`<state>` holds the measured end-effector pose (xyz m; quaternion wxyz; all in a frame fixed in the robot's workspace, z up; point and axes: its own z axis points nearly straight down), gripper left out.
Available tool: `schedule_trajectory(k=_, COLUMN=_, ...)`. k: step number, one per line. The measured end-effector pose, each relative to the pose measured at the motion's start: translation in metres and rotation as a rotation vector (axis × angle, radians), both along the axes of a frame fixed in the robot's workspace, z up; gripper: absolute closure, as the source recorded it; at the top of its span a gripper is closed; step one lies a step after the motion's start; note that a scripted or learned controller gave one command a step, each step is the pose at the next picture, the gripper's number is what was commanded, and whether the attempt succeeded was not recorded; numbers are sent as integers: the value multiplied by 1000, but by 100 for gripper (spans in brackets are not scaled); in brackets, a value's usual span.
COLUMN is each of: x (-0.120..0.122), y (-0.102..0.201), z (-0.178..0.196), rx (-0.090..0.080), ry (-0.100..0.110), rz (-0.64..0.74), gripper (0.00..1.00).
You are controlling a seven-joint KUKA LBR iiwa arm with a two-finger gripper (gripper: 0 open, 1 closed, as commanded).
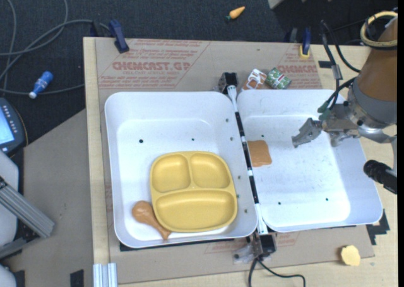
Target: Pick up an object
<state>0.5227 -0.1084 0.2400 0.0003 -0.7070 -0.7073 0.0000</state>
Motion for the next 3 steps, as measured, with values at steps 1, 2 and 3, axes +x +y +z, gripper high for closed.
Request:
schedule_trajectory(k=1, x=28, y=29, z=-59, rx=2, ry=6, rz=3, gripper=0)
schedule_trajectory(k=2, x=63, y=8, z=-129, rx=-1, ry=2, rz=-1, gripper=0)
schedule_trajectory(k=3, x=62, y=15, z=-157, rx=0, ry=2, rz=-1, gripper=0)
